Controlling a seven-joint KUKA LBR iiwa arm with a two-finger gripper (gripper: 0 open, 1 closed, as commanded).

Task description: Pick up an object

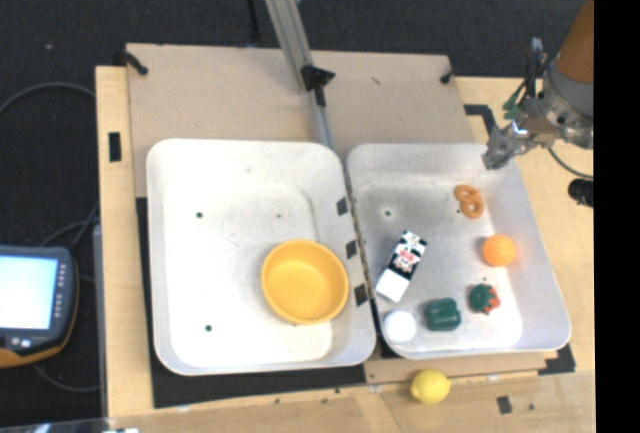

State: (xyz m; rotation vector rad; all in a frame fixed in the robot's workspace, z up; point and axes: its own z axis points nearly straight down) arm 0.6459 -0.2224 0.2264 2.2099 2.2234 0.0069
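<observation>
A lemon [430,386] lies on the worktop [250,101]. In the right bin [540,321], a green block [442,314], orange ball [498,250] and pretzel [468,201] sit apart. At its far corner hangs the end effector [497,157]; whether it grips anything, I cannot tell. It should drop squarely over the isolated ball.

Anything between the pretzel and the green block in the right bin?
Camera view: the orange ball lies roughly between the pretzel and the green block, slightly right of the direct line.

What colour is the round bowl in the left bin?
Yellow. The round plastic bowl shows best in the camera view, looking down on the left white bin.
</observation>
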